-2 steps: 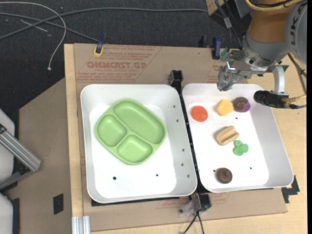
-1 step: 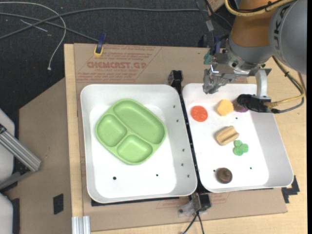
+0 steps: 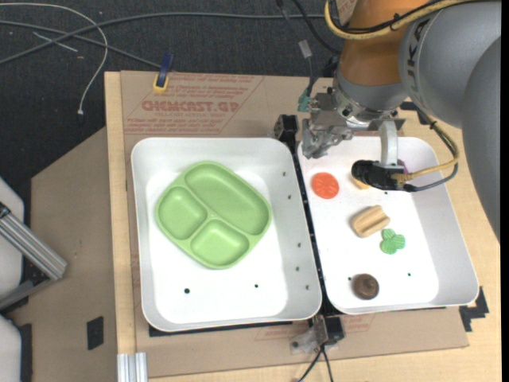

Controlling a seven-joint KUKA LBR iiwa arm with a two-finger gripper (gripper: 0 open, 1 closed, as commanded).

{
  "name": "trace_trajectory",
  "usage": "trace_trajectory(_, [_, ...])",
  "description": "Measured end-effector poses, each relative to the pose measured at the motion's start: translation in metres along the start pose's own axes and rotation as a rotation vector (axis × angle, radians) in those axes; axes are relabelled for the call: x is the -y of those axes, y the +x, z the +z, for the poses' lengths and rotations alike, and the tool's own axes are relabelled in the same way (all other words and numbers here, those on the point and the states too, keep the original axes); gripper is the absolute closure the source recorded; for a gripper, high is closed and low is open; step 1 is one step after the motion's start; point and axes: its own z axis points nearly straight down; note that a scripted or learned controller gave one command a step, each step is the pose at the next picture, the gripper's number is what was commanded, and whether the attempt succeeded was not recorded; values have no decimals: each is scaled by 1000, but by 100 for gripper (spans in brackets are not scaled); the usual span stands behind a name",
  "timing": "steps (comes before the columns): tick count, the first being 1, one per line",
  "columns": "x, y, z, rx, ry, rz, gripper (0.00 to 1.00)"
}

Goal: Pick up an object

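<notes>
The right bin (image 3: pixel 445 281) holds a flat orange-red disc (image 3: pixel 324 185), a tan cylinder (image 3: pixel 369 220), a small green leafy piece (image 3: pixel 391 242) and a dark brown round piece (image 3: pixel 366 286). A yellowish object (image 3: pixel 360 179) lies partly under a black fitting near the bin's far side. My gripper (image 3: pixel 320 144) hangs at the far left corner of the right bin, just above and behind the orange-red disc. Nothing shows between its fingers.
The left bin (image 3: pixel 159 293) holds a green divided plate (image 3: pixel 212 213). Both bins rest on a cardboard sheet (image 3: pixel 199 94). A black cable with a yellow lead (image 3: pixel 413 177) loops over the right bin's far side. The arm's grey and orange body (image 3: pixel 413 30) fills the upper right.
</notes>
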Motion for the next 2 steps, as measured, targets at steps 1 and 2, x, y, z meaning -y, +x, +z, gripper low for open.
trace_trajectory(1, [6, 52, 15, 0, 0, 0, 100])
trace_trajectory(2, [6, 49, 14, 1, -2, 4, 0])
